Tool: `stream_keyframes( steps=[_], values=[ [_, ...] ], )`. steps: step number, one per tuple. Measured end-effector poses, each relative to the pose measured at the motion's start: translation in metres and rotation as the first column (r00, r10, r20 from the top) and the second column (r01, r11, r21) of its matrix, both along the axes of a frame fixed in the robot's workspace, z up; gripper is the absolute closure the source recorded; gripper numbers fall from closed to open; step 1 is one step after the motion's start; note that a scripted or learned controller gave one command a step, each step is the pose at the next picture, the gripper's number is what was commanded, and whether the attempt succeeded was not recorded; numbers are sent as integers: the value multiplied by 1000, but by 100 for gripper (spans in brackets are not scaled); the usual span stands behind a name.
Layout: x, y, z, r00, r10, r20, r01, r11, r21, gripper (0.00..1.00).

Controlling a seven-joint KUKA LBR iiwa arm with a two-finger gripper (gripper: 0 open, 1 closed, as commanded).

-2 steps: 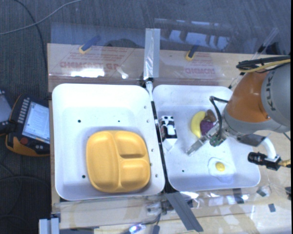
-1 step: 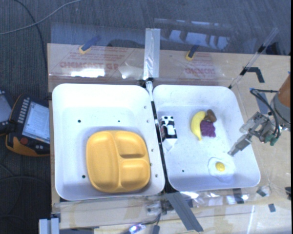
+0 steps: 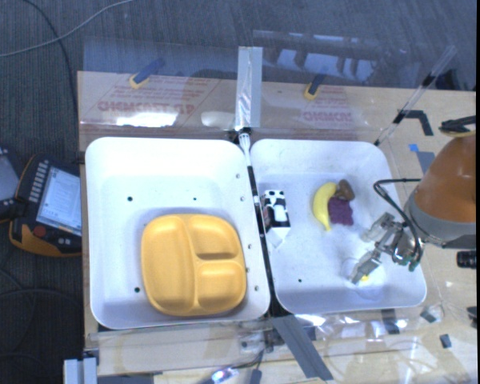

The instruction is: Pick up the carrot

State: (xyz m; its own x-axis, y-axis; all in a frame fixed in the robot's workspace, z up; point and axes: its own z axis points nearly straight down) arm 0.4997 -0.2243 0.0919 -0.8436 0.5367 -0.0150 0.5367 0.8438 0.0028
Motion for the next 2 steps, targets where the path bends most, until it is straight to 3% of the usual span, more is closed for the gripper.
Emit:
stream_keyframes(
  steps=[1, 2],
  values=[
    [-10, 111, 0, 910, -415, 2, 414, 910, 11, 0],
    [-16, 168, 91, 684, -729, -14, 729, 684, 2, 0]
  ],
)
